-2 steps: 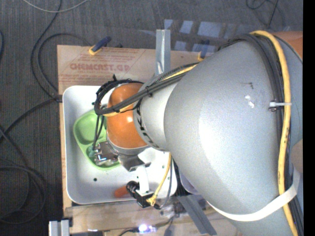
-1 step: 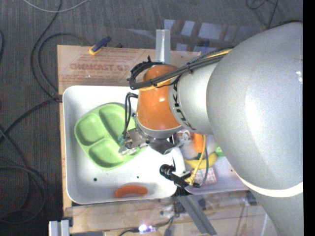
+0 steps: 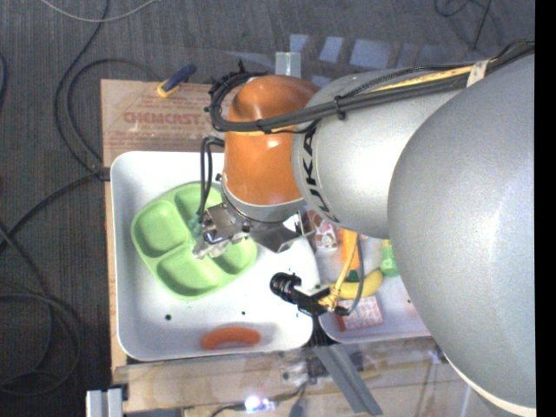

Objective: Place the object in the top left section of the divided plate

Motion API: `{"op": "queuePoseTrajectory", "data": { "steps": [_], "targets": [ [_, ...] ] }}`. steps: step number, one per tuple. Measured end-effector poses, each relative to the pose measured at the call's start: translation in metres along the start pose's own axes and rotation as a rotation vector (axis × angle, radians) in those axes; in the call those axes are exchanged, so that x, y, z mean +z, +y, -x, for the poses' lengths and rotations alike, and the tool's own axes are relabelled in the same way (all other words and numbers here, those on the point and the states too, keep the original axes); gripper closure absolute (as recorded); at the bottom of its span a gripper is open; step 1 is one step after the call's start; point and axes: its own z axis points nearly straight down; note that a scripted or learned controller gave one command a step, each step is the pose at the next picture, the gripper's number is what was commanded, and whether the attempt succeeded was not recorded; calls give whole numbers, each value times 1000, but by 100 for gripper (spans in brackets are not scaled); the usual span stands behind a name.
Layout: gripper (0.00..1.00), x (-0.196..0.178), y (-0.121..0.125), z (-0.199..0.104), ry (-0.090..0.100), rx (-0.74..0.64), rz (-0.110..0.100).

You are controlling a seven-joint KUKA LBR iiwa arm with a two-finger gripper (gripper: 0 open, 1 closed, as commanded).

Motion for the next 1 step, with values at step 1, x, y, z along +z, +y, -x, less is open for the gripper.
{"op": "queuePoseTrajectory", "data": {
  "steps": [1],
  "targets": [
    [100,93,-13,-38,-1,266,3]
  ]
}}
